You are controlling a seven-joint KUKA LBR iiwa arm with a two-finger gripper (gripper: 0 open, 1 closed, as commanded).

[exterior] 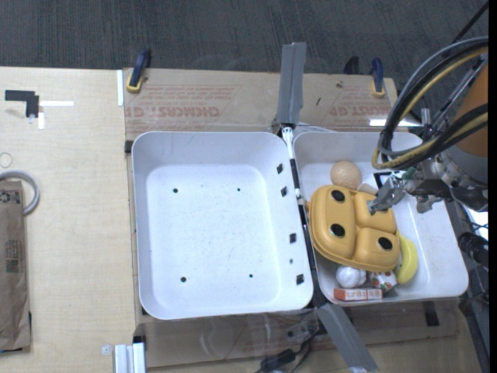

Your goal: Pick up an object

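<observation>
- Sitting in the right bin [458, 274]: a big yellow moulded toy [353, 230] with dark round holes, filling the middle of the bin and leaning toward the divider on its left.
- Resting just beyond it at the far side: a tan egg-shaped ball [345, 174], touching or nearly touching the toy's far edge.
- Lying at the near end: a yellow banana [407, 260] against the toy's right near corner, a small white ball [349, 276] and a flat red-and-white packet [359, 294] tucked under the toy's near edge.
- Hovering over the toy's far right corner: the gripper [382, 201], reaching in from the right; impossible to tell whether the jaws are spread or closed, and nothing visibly held.
- Judging the toy: probably hollow plastic, stiff, light for its size, smooth and likely slippery; too wide to span, so pinching a thin rim or the wall of a hole seems best.
- Judging the egg-shaped ball: round, prone to rolling away.
- Standing beside it on the tabletop: the left bin [155, 286].
</observation>
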